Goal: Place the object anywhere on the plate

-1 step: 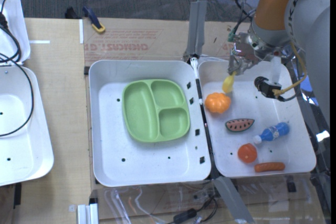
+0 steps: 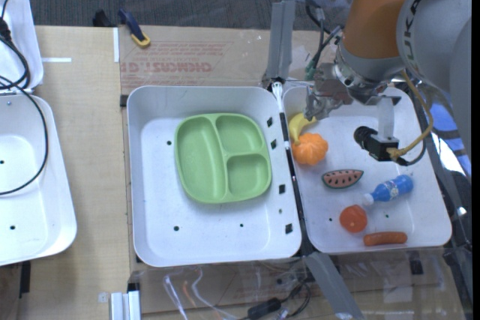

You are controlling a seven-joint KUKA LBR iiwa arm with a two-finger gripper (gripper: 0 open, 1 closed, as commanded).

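Observation:
A green plate with three sections lies in the left bin. The right bin holds several toy foods: a yellow banana, an orange, a watermelon slice, a blue bottle, a red tomato and a sausage. My gripper hangs low over the right bin's far left corner, right above the banana's upper end. The arm hides the bin's far side.
A raised divider separates the two bins. A black cable end dangles over the right bin. White trays sit at the far left, and a blue and yellow clamp lies on the cardboard behind.

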